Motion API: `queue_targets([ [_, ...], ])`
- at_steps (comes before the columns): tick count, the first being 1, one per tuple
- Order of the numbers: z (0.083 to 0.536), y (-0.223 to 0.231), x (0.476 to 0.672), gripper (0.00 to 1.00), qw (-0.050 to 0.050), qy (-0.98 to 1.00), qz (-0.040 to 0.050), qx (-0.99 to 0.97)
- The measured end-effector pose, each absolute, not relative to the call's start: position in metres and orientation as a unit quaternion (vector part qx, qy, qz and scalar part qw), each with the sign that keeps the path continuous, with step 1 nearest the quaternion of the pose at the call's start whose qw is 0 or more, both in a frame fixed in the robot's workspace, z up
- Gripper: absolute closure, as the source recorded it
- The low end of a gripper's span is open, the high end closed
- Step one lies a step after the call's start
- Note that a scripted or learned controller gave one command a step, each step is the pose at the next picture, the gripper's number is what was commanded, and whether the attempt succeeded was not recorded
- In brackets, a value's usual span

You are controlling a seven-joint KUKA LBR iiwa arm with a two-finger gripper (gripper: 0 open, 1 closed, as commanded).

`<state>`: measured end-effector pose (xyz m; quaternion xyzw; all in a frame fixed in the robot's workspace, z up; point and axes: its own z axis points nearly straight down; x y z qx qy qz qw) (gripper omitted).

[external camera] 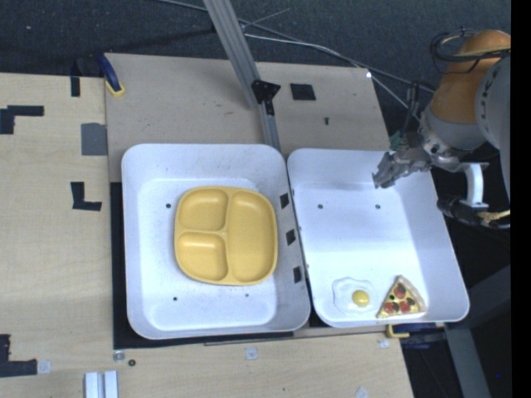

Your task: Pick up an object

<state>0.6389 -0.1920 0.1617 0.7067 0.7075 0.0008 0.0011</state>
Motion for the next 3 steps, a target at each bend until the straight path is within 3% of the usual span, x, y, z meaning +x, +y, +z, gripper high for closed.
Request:
queue_targets([
  [1, 0.215, -0.192, 0.64, 1.0, 0.002, 0.708, 0.0011, 0.706],
  [3, 0.233, -0.085, 0.594, 1.0, -0.002, 0.709, -0.0002, 0.705],
])
